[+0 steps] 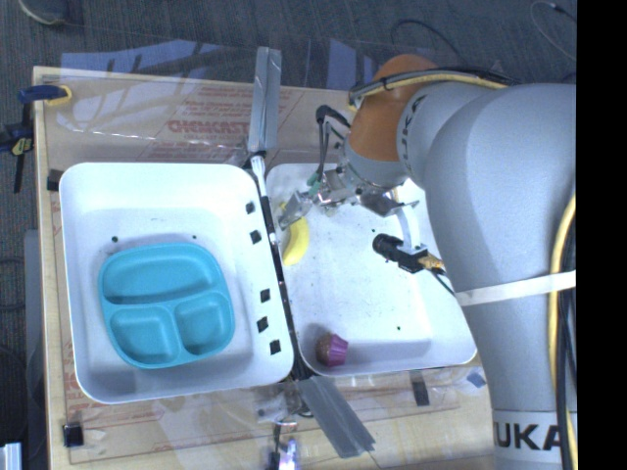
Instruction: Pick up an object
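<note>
Two white bins (88, 262), one blue tray (167, 302), perhaps two small objects (332, 350).

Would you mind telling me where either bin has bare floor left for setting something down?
The right bin has bare floor between the banana and the purple cup. The left bin has a strip along its far wall, beyond the blue tray. It is crowded under the hand, near the banana.

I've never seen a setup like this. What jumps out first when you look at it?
The big grey arm with its orange band fills the right side, its gripper low over the right bin's far left corner, by a yellow object. In the left bin lies a bright blue divided tray; a small purple object sits near the right bin's front edge.
</note>
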`<state>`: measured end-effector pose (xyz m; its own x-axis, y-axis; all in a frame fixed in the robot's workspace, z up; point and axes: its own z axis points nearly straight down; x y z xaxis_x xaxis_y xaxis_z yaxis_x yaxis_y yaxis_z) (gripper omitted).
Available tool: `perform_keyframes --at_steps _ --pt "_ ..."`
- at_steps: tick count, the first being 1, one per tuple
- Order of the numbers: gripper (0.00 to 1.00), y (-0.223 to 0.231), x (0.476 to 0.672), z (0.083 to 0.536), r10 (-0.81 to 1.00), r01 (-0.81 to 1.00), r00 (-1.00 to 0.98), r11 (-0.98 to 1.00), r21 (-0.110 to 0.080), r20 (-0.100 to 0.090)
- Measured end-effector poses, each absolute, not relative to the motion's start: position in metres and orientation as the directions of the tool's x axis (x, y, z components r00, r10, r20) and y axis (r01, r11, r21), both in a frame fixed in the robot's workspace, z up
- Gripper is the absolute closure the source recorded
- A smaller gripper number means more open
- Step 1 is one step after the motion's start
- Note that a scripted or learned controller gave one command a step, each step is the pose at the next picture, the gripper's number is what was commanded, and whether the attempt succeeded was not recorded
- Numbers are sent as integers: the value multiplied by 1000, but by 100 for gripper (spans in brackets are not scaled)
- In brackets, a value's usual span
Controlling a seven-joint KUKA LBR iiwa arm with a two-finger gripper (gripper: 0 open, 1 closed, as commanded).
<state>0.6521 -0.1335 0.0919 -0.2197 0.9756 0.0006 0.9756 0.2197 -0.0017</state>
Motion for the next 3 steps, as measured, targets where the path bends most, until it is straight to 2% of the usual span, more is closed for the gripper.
perform_keyframes --at_steps 1,2,3 --pt "0 -121 601 95 974 974 -226 226 2 -10" --pt "100 -119 601 104 974 974 -228 228 1 -7" --pt "0 -120 601 105 974 974 -228 228 1 -8"
